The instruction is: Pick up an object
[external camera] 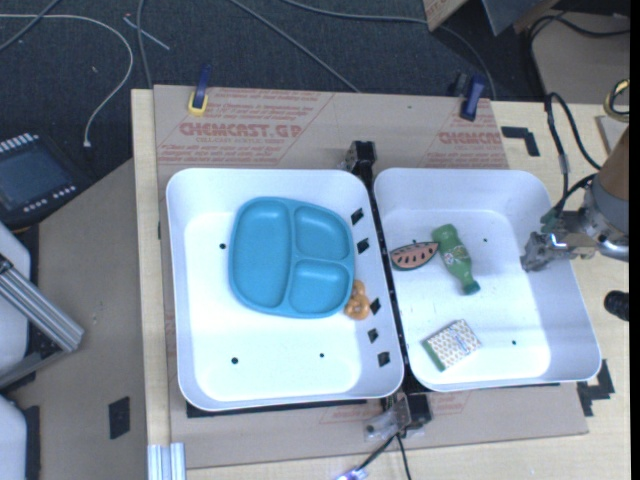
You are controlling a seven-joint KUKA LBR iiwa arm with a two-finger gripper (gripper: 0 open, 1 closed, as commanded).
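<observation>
In the right bin lie a green bottle, a watermelon slice toy to its left, and a small patterned packet nearer the front. My gripper hangs over the right bin's right wall, well to the right of the bottle, with nothing visible between its fingers. The left bin holds a blue divided plate and a small orange toy at the plate's right edge.
A black divider with clips runs between the two bins. Cables hang by the arm at the right. Cardboard lines the bench behind the bins.
</observation>
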